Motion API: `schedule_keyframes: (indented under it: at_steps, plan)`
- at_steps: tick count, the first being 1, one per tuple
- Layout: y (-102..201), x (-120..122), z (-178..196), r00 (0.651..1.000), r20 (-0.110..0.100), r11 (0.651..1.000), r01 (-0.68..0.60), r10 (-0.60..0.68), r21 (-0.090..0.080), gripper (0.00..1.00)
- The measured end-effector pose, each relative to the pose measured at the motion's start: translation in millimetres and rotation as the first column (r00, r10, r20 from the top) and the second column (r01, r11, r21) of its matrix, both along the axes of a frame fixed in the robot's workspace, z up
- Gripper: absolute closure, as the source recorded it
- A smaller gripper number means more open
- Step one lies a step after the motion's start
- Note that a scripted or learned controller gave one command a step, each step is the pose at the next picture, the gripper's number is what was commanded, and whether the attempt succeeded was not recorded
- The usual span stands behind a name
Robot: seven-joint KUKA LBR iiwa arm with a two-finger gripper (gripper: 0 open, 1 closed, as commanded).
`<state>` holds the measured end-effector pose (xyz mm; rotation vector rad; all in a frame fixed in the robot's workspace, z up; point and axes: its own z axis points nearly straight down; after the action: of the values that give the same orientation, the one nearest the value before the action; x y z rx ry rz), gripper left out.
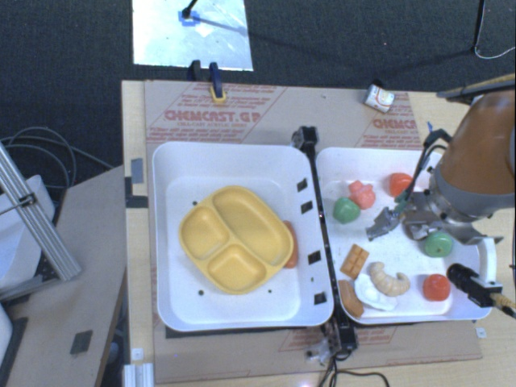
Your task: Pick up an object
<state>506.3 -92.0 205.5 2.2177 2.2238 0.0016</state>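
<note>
Reaching seems to be the step in hand: we see the pincer (pixel 385 223) low in the right bin (pixel 476 317) among toy foods, gripping nothing, its opening unclear to us, so next we must settle over the green ball (pixel 347 210) just beside it.

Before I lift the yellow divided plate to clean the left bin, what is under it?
An orange-red object pokes out from beneath the yellow divided plate at its right edge, resting on the left bin floor. Most of it is covered, so I cannot identify it.
</note>
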Motion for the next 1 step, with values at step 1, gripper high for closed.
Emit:
schedule_keyframes:
  at_steps: [1]
  plan:
    - [3.7,-20.4,-126.1,1.000,-0.003,1.000,0.002,-0.002,0.001,0.00]
